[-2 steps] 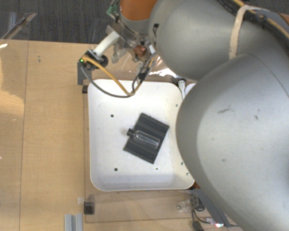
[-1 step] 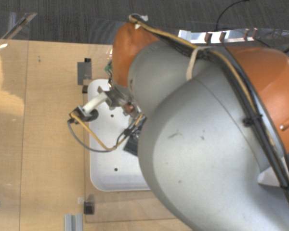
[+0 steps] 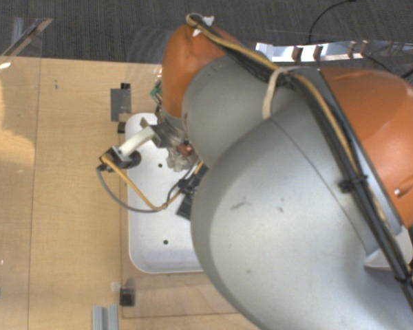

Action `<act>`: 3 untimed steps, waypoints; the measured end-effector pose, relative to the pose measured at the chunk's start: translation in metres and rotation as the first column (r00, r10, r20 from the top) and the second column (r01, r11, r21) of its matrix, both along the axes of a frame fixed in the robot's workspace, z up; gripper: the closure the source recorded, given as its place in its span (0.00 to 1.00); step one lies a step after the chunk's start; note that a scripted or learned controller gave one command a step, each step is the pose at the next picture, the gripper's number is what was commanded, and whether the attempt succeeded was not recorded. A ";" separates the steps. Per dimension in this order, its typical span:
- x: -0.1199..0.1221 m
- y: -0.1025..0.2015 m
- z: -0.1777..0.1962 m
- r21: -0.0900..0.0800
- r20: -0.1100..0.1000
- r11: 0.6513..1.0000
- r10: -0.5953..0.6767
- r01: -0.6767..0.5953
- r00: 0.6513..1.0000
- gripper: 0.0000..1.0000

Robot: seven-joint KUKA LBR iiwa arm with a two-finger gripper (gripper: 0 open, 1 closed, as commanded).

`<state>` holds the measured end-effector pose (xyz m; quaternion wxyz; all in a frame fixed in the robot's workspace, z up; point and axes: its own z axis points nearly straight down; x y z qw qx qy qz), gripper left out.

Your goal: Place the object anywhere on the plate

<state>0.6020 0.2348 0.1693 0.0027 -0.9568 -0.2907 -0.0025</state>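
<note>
My grey arm (image 3: 282, 198), with its orange band (image 3: 182, 60), reaches in from the right and covers most of the scene. The gripper (image 3: 175, 154) hangs low over the upper part of a white bin (image 3: 148, 249). A white cylinder (image 3: 134, 143) with a black end sticks out to its left, and a yellow cable (image 3: 134, 188) loops down from it. The arm hides everything to the right of that bin. A small dark speck (image 3: 165, 241) lies on the bin floor below the gripper.
The bin sits on a light wooden bench (image 3: 55, 184). Black clamps stand at its upper left corner (image 3: 122, 102) and lower left corner (image 3: 126, 296). Dark carpet (image 3: 89, 5) runs along the top beyond the bench.
</note>
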 end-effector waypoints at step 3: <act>-0.113 -0.018 -0.075 0.002 0.001 0.957 -0.290 0.290 0.957 1.00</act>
